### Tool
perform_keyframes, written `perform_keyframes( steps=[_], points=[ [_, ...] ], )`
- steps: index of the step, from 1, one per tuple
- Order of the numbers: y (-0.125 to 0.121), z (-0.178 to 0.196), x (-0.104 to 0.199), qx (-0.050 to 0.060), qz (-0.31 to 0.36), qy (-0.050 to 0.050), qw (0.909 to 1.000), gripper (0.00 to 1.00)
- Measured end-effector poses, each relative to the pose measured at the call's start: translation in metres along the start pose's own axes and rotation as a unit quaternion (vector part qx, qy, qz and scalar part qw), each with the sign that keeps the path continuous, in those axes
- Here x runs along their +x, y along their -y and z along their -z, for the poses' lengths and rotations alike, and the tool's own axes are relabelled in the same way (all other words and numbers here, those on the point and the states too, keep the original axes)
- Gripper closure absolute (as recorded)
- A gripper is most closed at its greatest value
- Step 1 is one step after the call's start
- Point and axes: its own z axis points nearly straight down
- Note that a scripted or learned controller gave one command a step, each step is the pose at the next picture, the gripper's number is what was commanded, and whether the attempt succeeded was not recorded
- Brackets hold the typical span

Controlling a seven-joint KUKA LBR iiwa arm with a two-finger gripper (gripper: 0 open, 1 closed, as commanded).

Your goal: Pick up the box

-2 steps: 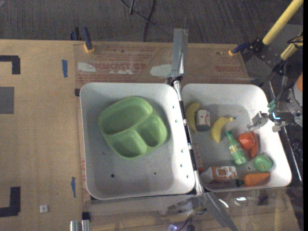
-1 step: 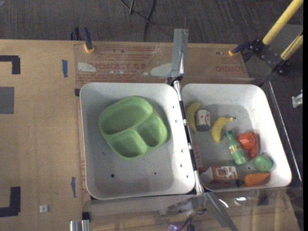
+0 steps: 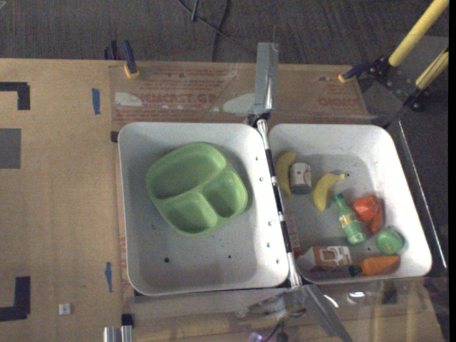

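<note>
- Tan tabletop (image 3: 57,212) carries two white bins side by side.
- Left bin (image 3: 142,262) holds a green tray (image 3: 197,188).
- Right bin (image 3: 399,162) holds the box (image 3: 328,256), lying at its near edge beside a carrot (image 3: 379,264).
- Two bananas (image 3: 326,189), a bottle (image 3: 349,221) and a can (image 3: 301,177) lie further back.
- I cannot tell my tool's state.

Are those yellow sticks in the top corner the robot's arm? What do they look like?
Probably not. The yellow poles are thin, straight and bright, ending in dark fittings on a grey plate, with a blue clamp beside. This robot's arm is grey with an orange band.
</note>
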Motion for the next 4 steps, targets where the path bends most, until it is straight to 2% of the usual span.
perform_keyframes(
  steps=[4],
  points=[
    [-0.005,0.044,-0.001,-0.010,0.002,0.007,0.9999,1.00]
  ],
)
